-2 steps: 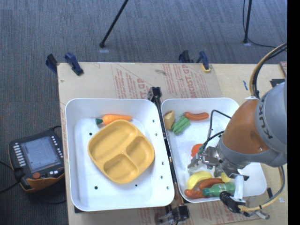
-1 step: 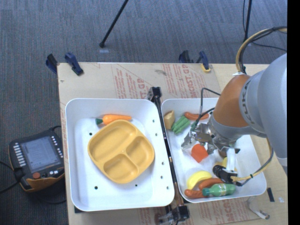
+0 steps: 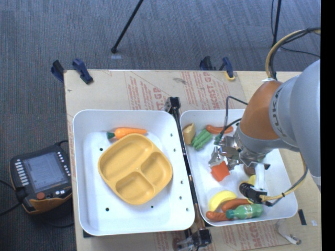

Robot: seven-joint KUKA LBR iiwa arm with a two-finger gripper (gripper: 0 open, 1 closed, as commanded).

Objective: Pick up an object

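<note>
- Gripper point(image 3: 222, 160) is hanging low in the right bin point(image 3: 289, 192), near that bin's middle, its metal fingers pointing toward the left of the view; how far apart they are standing cannot be made out from this slant.
- An orange block point(image 3: 220, 172) is lying directly beneath the fingertips, touching them or just under them; whether it is sitting between the fingers cannot be told.
- The grey arm point(image 3: 309, 114) is reaching in from the right, its orange band point(image 3: 263, 114) sitting above the wrist and covering part of the bin's far right side.
- A green vegetable toy point(image 3: 201, 139) is lying just beyond the gripper toward the far left corner of the right bin, with a pale yellow wedge point(image 3: 188, 133) beside it against the left wall.
- A small orange-red piece point(image 3: 216, 129) is resting near the far wall, just beside the green toy.
- A yellow banana-like toy point(image 3: 222, 198) is lying near the front of the right bin, with a green bottle point(image 3: 245, 212) and a reddish sausage-like toy point(image 3: 226, 209) lying against it at the front wall.
- The left bin point(image 3: 86, 192) is holding a yellow divided plate point(image 3: 135, 168), and a toy carrot point(image 3: 127, 132) is lying just beyond the plate's far edge.
- A handheld control pendant point(image 3: 41, 177) is sitting on the floor to the left of the bench.
</note>
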